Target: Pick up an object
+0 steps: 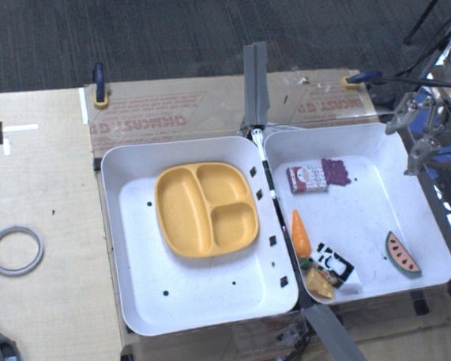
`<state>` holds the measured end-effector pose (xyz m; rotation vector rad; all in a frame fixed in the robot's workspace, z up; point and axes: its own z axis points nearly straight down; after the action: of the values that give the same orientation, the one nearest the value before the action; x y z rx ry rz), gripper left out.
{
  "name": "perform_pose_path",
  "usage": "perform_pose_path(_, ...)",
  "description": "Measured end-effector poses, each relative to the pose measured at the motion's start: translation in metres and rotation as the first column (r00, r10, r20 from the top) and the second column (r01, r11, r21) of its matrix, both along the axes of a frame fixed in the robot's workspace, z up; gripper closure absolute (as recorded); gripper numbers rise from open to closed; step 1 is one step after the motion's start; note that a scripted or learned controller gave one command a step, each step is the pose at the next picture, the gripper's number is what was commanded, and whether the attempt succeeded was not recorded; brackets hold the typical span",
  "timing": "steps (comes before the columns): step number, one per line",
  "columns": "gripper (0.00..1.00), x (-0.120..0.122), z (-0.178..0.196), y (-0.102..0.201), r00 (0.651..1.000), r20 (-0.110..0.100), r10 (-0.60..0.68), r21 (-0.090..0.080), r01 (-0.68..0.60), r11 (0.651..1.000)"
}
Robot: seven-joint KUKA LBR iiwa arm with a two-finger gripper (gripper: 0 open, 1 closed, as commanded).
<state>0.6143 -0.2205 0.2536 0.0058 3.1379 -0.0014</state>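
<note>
The right bin (370, 201) holds a red and white carton (307, 178) with a purple piece (336, 171) beside it at the back. An orange carrot (300, 234) lies along the left wall. In front of it are a black and white packet (334, 262) and a tan item (321, 284). A watermelon slice (402, 254) lies at the front right. The left bin (140, 287) carries a yellow divided plate (207, 209). My gripper (418, 137) hangs as a grey metal shape over the right bin's back right rim, above and apart from all the objects.
On the bench left of the bins lie a grey tape roll (14, 250) and scissors (3, 357). A blue clamp (100, 85) holds the cardboard behind the bins. A grey bar (256, 85) stands at the back between the bins. Cables crowd the right edge.
</note>
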Motion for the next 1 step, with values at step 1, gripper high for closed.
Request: perform_pose_path(1, 0.00, 0.0004, -0.1049, -0.0009, 0.952, -0.001, -0.306, 0.001, 0.306, 0.952)
